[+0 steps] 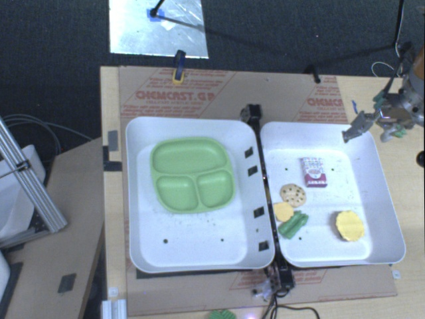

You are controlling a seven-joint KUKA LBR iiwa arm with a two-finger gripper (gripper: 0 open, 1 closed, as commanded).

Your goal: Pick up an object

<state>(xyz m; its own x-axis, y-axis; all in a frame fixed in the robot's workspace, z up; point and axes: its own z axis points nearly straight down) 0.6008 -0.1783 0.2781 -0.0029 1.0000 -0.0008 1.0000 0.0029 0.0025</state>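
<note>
Far left of the gripper, in the left white bin (143, 244): pale green three-compartment plastic tray (193, 174). Lower left of the gripper, in the right white bin (378, 178): small red-and-white packet (313, 171), round speckled cookie (292, 193), yellow wedge (283, 211), green pod-shaped toy (293, 224), yellow lumpy round piece (349, 226). At the right bin's upper right corner: gripper (374, 121), nothing between its fingers, spread or closed impossible to tell.

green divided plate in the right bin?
No, the green divided plate lies in the left bin; the right bin holds the small food items.
</note>
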